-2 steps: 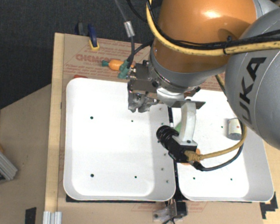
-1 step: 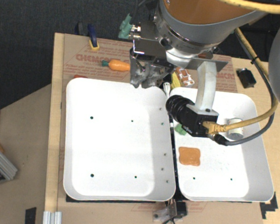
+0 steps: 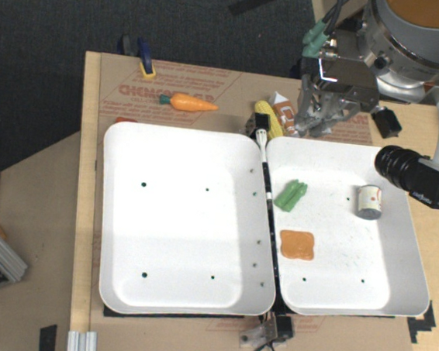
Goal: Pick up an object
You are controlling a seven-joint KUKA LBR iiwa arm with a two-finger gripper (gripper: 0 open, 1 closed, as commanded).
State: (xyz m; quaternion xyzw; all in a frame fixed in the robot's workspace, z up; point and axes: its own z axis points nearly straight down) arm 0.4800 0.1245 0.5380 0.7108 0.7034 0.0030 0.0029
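Observation:
The right bin (image 3: 394,294) holds three things: a green ridged piece (image 3: 291,195) near its left wall, an orange flat square (image 3: 297,245) below that, and a small white cylinder (image 3: 369,201) toward the right. My gripper (image 3: 321,121) hangs above the far edge of the right bin, well above the objects and behind the green piece. Nothing shows between its fingers.
The left bin (image 3: 176,221) lies beside the right one. Behind the bins on the board lie a toy carrot (image 3: 186,103), a yellow-and-black object (image 3: 263,118) and a blue-yellow clip (image 3: 145,58). A black cylinder (image 3: 407,170) juts in over the right bin's far right corner.

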